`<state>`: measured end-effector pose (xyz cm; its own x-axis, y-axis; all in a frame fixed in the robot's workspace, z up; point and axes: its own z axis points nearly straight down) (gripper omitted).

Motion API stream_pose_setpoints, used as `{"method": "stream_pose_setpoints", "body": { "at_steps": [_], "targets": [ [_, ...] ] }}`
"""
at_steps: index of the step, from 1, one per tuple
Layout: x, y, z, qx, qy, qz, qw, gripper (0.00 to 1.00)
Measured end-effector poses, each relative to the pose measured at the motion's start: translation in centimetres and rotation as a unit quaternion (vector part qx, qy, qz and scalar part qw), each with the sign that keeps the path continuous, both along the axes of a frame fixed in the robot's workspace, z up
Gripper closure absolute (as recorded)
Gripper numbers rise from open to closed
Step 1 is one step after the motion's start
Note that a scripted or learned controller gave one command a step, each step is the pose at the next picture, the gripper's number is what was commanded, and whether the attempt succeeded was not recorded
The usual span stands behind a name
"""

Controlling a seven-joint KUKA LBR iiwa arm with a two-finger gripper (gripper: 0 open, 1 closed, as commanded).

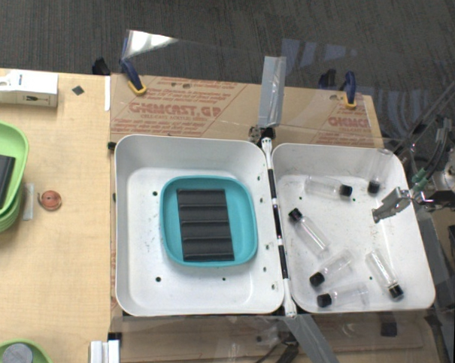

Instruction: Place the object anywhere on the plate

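Note:
A teal plate (244,227) with a black ribbed insert (204,223) lies in the left white bin (135,233). Several clear vials with black caps are scattered in the right white bin (364,164): one near the back (326,189), one left of centre (308,229), one by the front (333,266) and one at the right (381,272). My gripper (388,206) reaches in over the right bin's right rim, above its floor and clear of the vials. Nothing shows in its grasp.
A green dish (3,178) with a dark block sits at the far left of the wooden bench. A small red-brown disc (50,199) lies beside it. Cardboard (185,107) with orange clamps lines the back. A white box (24,88) is at the back left.

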<state>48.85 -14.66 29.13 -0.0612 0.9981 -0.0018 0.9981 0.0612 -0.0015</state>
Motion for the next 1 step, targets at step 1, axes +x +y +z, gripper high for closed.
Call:
{"method": "stream_pose_setpoints", "body": {
  "at_steps": [1],
  "targets": [
    [2.94, -2.61, 10.66, -0.0004, 0.0, -0.077, 0.997, 0.0]
  ]
}}
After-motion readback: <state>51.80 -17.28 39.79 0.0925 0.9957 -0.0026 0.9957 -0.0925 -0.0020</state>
